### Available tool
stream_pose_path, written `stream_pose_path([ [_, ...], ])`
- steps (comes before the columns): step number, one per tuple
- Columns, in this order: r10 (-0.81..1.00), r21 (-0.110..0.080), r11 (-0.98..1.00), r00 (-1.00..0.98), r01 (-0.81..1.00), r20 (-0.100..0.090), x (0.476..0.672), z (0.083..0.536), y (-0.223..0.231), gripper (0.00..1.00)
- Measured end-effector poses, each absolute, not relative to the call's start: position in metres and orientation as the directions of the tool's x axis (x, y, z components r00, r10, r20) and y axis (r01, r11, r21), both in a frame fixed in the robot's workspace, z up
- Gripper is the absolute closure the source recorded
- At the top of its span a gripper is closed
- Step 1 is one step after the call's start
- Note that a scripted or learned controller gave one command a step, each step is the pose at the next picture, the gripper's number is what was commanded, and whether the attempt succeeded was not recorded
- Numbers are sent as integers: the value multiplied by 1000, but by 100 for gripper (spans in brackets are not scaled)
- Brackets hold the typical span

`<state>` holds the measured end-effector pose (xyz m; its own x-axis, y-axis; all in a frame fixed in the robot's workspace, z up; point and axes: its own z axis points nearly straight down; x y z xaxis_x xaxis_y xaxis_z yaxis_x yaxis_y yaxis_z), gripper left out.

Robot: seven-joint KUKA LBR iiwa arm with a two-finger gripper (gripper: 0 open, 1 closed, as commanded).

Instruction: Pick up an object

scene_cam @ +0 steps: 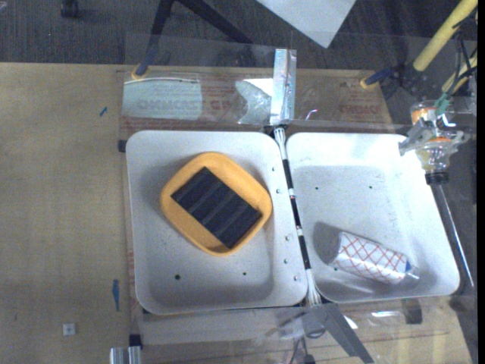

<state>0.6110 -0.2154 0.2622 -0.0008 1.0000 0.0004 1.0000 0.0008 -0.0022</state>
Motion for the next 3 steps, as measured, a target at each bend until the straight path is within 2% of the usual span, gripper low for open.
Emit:
stream_pose_path([
  [1, 997, -1, 78, -78, 997, 0, 579, 126, -160, 0],
  [2, 1000, 1, -10, 10, 1000, -1, 608, 178, -173, 0],
  [3, 1000, 10, 3, -3, 1000, 1, 640, 101, -208, 0],
])
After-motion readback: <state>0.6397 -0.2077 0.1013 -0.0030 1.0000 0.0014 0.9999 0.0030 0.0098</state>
